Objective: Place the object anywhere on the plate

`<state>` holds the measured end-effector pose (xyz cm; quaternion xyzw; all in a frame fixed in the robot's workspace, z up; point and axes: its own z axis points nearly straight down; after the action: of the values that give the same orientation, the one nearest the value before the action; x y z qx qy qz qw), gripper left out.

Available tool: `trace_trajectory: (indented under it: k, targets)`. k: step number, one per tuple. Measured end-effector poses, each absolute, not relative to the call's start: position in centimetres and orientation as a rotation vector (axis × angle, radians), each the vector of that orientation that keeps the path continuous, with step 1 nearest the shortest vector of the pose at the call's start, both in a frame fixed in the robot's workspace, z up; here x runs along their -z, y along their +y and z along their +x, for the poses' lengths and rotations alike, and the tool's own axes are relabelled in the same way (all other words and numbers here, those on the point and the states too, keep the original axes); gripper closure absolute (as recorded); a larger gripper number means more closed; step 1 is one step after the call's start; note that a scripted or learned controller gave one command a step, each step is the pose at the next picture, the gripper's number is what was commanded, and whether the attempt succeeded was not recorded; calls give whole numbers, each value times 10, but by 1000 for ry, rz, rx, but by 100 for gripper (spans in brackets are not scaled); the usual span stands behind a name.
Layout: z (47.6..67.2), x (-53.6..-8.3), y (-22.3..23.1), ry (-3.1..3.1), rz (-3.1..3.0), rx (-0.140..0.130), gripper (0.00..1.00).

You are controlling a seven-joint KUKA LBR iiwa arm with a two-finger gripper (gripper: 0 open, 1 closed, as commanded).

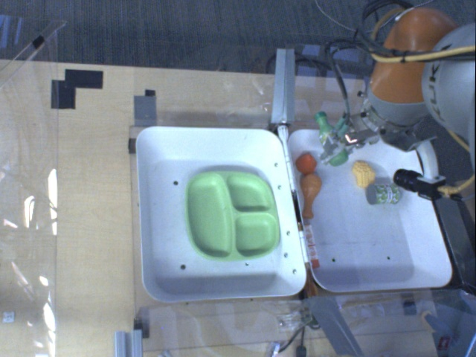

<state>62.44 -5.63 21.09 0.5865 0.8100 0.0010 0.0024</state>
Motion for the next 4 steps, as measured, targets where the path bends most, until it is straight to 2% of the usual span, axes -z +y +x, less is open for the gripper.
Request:
trace_trajectory:
  k: [2, 3, 4]
  targets:
    - [590, -185, 67, 2667, 1654, -5, 100]
    - [591, -186, 67, 2667, 1654, -5, 0]
    - [591, -186, 67, 2667, 1654, -5, 0]
